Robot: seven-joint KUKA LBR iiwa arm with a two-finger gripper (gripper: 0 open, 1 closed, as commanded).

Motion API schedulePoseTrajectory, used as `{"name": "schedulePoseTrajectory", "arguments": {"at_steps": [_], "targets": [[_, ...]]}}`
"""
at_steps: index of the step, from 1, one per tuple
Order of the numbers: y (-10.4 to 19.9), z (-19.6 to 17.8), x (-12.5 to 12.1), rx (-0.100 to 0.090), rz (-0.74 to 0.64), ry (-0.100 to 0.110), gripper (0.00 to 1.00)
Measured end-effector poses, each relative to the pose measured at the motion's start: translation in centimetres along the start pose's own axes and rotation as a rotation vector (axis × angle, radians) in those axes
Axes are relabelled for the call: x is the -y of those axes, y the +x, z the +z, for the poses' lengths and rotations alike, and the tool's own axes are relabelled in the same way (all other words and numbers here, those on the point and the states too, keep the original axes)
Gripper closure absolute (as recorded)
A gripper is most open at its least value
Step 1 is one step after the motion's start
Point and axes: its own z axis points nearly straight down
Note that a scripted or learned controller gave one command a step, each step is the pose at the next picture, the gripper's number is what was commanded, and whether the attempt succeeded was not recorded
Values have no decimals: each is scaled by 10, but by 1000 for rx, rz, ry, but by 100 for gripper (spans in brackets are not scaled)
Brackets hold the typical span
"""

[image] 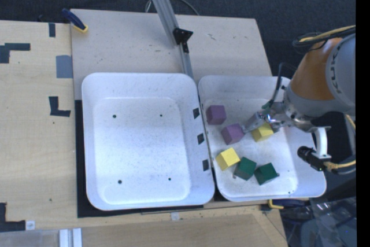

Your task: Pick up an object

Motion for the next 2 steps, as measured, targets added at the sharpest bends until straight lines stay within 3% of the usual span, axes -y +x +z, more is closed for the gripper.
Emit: {"name": "schedulePoseTrajectory", "arguments": {"at_steps": [1, 2], "targets": [[22, -13, 17, 0, 4, 5, 0], [-21, 23, 59, 0, 11, 8, 0]]}}
